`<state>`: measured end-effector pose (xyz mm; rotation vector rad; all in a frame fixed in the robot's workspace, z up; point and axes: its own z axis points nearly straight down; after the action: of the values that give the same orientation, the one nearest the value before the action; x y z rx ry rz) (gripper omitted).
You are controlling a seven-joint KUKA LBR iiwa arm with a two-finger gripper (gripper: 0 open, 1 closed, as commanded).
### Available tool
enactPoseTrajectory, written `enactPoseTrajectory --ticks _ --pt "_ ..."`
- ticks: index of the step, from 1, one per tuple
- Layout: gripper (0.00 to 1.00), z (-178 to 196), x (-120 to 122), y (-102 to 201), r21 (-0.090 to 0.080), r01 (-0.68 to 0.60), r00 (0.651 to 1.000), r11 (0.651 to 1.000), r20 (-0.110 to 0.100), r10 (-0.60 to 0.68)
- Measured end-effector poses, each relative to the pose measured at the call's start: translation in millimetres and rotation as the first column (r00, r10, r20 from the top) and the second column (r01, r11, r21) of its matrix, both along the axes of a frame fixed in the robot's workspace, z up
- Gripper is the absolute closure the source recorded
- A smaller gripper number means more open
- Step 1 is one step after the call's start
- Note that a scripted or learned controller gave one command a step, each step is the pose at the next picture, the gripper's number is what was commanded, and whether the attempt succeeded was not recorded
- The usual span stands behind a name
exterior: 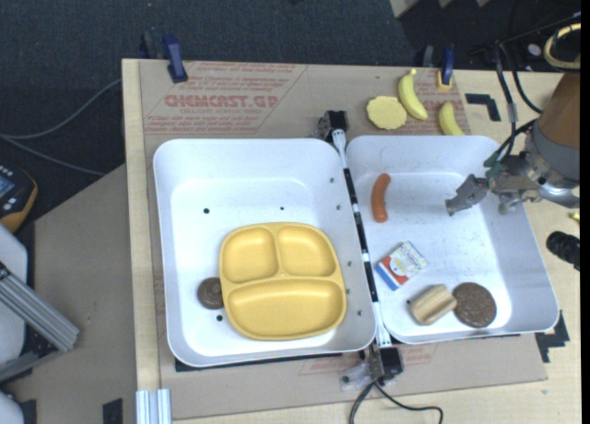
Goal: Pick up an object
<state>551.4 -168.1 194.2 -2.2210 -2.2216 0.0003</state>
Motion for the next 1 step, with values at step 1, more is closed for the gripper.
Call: enactPoseTrajectory --ticks 1 --pt "0.0 -53.9 -1.5 77.4 0.003 -0.003 1.0 1.0 -0.005 0.003"
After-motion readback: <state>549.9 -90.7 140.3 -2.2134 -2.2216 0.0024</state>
